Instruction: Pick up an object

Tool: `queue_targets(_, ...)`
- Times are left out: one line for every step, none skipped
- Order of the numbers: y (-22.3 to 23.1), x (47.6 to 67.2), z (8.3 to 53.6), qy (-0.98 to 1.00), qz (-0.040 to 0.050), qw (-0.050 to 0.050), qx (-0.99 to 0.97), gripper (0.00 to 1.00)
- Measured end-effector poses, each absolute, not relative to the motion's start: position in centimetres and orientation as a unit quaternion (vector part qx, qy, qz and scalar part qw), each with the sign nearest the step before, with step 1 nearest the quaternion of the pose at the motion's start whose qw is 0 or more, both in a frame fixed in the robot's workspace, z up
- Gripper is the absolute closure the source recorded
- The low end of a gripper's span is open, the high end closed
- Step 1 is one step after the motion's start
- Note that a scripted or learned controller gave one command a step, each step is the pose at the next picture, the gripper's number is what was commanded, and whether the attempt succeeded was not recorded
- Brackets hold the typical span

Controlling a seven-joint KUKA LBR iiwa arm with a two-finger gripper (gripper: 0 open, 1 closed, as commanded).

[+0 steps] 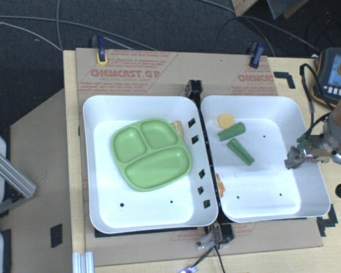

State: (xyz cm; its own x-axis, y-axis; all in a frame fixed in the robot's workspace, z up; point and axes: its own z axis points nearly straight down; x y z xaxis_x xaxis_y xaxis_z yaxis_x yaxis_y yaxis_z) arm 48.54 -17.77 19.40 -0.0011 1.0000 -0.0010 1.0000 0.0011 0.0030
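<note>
Two smooth green cylinders (236, 141), with a small yellow disc (225, 120) just beside them, are seen in the right bin (273, 209). A divided green plate (152, 153) lies in the left bin (102, 169). The gripper (292, 159) is seen over the right bin's right rim.

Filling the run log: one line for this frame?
gripper: right bin's right wall, nothing visibly held | right bin: two green pieces, yellow piece | left bin: green divided plate
</note>
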Motion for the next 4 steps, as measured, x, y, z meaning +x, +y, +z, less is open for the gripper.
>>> queue_targets(-17.9, 49.4, 24.9, 0.707, 0.0001, 0.001, 0.707, 1.0)
queue_targets(-13.2, 51.6, 25.4, 0.707, 0.0005, 0.001, 0.707, 1.0)
queue_targets(-9.1, 53.2, 24.9, 0.707, 0.0003, 0.001, 0.707, 1.0)
queue_targets(-5.2, 56.8, 24.9, 0.708, 0.0009, 0.001, 0.706, 1.0)
